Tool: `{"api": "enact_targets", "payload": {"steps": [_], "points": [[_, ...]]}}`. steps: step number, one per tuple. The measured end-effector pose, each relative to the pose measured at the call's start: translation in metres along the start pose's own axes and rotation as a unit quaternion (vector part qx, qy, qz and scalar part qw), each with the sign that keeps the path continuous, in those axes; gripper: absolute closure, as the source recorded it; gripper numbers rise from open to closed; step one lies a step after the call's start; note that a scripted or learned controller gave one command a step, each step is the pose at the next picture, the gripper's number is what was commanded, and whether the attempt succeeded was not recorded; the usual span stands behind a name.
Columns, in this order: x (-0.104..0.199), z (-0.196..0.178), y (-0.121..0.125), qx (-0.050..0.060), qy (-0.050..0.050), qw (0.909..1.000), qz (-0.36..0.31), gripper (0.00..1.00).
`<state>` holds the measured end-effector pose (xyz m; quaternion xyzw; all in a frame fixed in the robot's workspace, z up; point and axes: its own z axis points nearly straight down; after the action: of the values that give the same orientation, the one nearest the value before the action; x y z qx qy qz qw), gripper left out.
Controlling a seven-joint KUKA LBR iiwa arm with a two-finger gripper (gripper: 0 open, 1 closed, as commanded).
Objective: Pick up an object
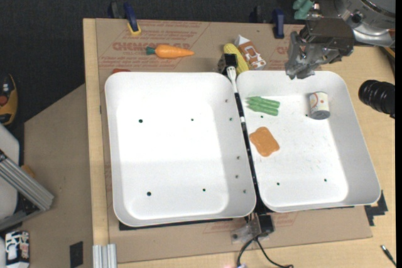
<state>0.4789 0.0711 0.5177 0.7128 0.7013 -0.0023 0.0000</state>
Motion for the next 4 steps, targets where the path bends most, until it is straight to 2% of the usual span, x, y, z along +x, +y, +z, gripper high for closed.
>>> {"api": "enact_targets", "payload": {"steps": [1,2,3,4], "points": [[0.008,0.0,0.0,-0.001,0.001,1.0,-0.008,0.0],[0.009,-0.011,0.001,-0.003,0.002,1.0,-0.008,1.0],[0.009,-0.011,0.001,-0.002,0.002,1.0,-0.008,0.0],[0.009,-0.022,0.001,-0.004,0.002,1.0,-0.008,1.0]]}}
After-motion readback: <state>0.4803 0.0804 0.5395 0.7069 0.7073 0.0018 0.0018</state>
